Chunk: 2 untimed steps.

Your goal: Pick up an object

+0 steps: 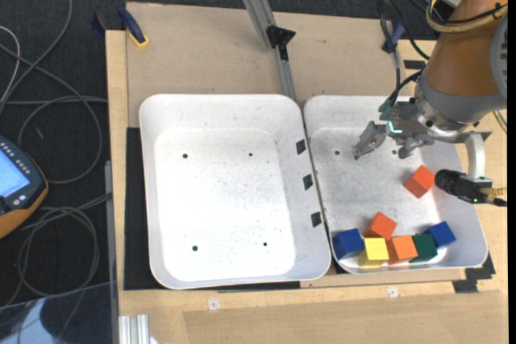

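With its fingers spread and nothing between them, the gripper (385,142) hangs over the upper part of the right bin (322,118). One orange cube (418,181) lies apart just below it, while blue (347,242), yellow (376,249), orange (384,225) and green (425,246) cubes cluster along the bin's near edge. Left bin (161,113) adjoins.

Shallow white plastic bins: two, the left bin (161,173) and the right bin (339,125). Small coloured cubes: seven in all. Orange cubes: three (418,181) (383,225) (401,248). Blue cubes: two (348,242) (441,234). Yellow cube: one (376,249). Green cube: one (424,245).
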Tool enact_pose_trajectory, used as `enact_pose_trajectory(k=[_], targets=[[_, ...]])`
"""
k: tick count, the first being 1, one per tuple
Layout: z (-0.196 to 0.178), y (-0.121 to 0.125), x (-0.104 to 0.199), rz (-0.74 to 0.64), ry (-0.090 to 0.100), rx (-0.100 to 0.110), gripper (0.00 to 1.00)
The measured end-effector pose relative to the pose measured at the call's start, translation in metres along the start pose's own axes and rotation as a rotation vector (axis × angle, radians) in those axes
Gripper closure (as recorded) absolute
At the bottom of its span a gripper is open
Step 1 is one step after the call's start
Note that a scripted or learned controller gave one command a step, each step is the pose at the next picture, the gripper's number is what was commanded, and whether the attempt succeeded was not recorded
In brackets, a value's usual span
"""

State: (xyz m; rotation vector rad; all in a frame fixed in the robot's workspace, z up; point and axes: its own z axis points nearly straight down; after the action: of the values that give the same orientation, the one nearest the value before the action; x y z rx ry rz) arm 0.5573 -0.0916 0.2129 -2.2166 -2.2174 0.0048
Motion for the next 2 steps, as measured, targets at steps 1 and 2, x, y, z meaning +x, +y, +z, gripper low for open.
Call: enact_pose_trajectory(k=[1,2], targets=[[-0.002,0.001,0.000,0.000,-0.001,-0.006,0.00],[0.061,-0.001,0.001,0.001,0.000,0.002,0.00]])
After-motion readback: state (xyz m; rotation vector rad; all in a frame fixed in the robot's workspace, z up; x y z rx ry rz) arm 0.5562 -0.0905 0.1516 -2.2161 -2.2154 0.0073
